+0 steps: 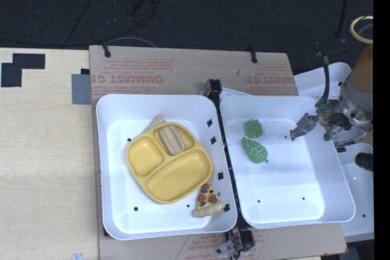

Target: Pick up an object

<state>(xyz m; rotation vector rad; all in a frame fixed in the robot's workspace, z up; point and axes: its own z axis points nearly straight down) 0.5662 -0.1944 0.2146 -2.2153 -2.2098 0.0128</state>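
The gripper (314, 123) is poised over the right bin (341, 204), nothing held; the toy grapes (255, 151) lie well to its left, presumably targeted.

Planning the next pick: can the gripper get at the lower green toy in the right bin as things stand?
Probably yes. The gripper hangs over the right bin's right side, with bare floor between it and the lower green toy; only the smaller green piece lies close.
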